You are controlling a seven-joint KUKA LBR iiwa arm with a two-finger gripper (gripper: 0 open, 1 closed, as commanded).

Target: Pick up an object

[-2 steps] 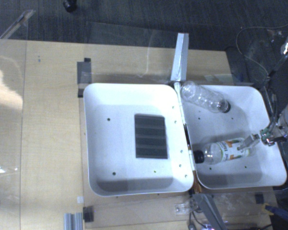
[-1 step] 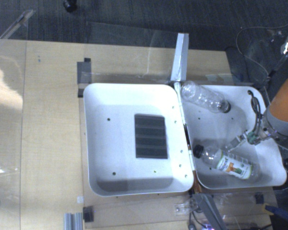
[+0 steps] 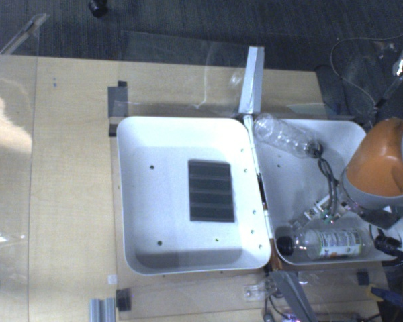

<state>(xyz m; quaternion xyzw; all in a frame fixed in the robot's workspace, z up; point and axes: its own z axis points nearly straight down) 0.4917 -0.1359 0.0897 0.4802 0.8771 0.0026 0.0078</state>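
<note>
The bench [image 3: 67, 200], light wood in colour, is bearing two shallow white bins side by side. The left bin [image 3: 141, 153] is holding a dark ribbed rectangular pad [image 3: 211, 190], which is lying flat near the bin's middle. The right bin [image 3: 289, 180] is holding two clear plastic bottles. One empty-looking clear bottle [image 3: 284, 134] is lying on its side at the bin's far left corner, tilted, with its dark cap pointing toward the bin's middle. A second labelled bottle [image 3: 324, 242] is lying on its side along the bin's near wall, its dark cap pointing left toward the divide between the bins. The arm [image 3: 383, 159], showing its orange band, is reaching in from the right over the right bin. The gripper [image 3: 324, 210] is hanging low over the bin floor, just above the labelled bottle and well apart from the far bottle. How the jaws are standing cannot be told: cables and wrist hardware are obscuring them. Nothing is visibly sitting between them.
</note>
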